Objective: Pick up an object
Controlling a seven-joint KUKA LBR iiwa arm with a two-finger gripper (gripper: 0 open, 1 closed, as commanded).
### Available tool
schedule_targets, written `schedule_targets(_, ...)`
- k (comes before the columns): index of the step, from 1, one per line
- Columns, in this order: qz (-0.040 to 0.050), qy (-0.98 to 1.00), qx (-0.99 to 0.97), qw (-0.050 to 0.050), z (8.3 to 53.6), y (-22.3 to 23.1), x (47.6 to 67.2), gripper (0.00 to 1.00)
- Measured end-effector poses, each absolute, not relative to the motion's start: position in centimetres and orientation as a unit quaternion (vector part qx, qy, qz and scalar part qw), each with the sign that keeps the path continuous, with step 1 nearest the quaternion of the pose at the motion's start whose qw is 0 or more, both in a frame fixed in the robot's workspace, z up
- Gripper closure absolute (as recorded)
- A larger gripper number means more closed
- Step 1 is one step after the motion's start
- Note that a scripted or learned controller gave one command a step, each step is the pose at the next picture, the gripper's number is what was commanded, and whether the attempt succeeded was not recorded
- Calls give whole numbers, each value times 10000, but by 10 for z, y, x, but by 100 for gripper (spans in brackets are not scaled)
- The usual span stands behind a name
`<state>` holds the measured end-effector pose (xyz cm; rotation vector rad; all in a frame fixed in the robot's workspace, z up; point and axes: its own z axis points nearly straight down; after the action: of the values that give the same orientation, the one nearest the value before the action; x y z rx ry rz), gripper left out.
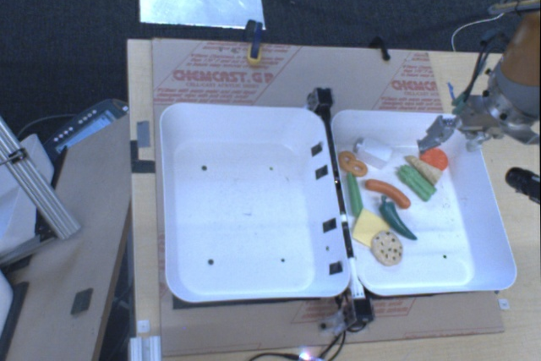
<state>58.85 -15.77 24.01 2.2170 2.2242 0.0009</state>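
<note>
Camera view from above the bench: the gripper (443,131) hangs over the far right corner of the right bin (486,254), its grey fingers (436,134) slightly spread with nothing between them; whether they touch the red tomato (434,158) just below cannot be told.

Left of the right bin sits the left bin (245,203), the two touching along a black clamped seam (334,199). Inside the right bin, running from its left wall rightward: an orange pretzel ring (352,164), a thin green bean (355,194), a yellow cheese wedge (368,226), a round cookie (386,248), a white lump (373,151), an orange sausage (387,192), a dark green pepper (396,221) and a ribbed green piece (417,182) beside the tomato. These crowd together in that bin's far half, several touching.

Right of the right bin, the grey arm (516,93) reaches in past its far edge, wrist tilted down and leftward, cables (473,34) looping above it.
</note>
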Motion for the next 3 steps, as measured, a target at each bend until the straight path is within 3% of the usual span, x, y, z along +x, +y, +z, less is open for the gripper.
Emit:
schedule_targets(1,-2,7104,7038,-20,88,-113,634,0)
schedule_targets(2,-16,7071,7071,-18,83,-85,553,0)
schedule_targets(3,-9,7049,7093,-5,85,-144,484,0)
